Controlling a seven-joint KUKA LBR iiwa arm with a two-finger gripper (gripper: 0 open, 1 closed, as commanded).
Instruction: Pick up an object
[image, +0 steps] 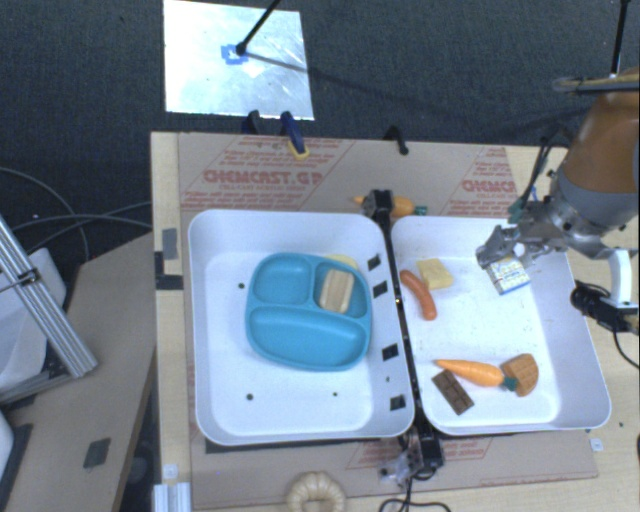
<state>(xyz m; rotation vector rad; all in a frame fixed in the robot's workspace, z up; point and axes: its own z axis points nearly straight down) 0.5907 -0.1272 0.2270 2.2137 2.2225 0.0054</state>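
Note:
The right bin (575, 350) holds a red sausage (418, 295), a pale yellow cheese wedge (434, 273), an orange carrot (470, 372), a dark chocolate bar (452, 391) and a brown biscuit (521, 372). My gripper (503, 254) hangs over that bin's far right part, to the right of the cheese wedge and apart from it. A white label shows on its underside. In the left bin (225, 400) lies a blue divided plate (300, 325) with a tan bread slice (336, 290) in its right compartment.
A yellow-orange toy (401, 207) lies at the far end of the rim between the bins. A beige ring (317, 492) sits at the bench's front edge. An aluminium frame (40, 310) stands at the left, and a silver sheet (238, 60) lies at the back.

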